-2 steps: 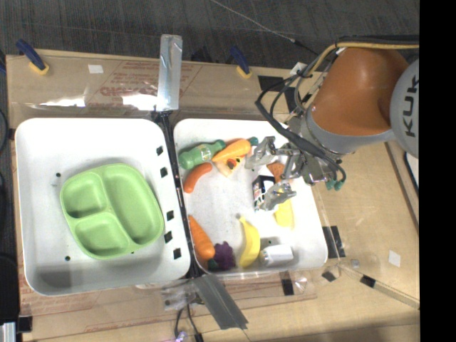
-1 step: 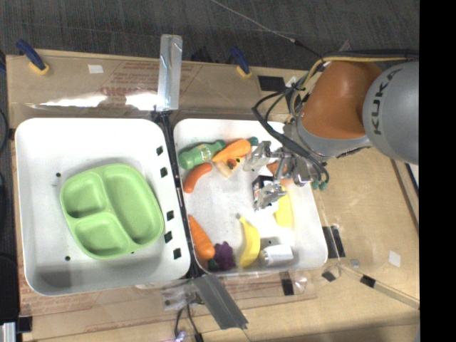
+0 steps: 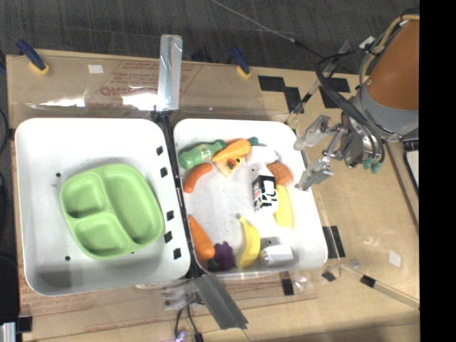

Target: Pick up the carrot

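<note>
The hand, fingers spread and grasping nothing, hovers over the right bin's right rim. The carrot lies at that bin's lower-left edge beside purple grapes; a green plate sits in the left bin.

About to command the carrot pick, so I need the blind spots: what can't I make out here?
- Tool: camera view too coarse to show whether it is open.
- Carrot: several orange items lie in the right bin; too small to name for certain.
- Arm: cut off by the right edge.
</note>
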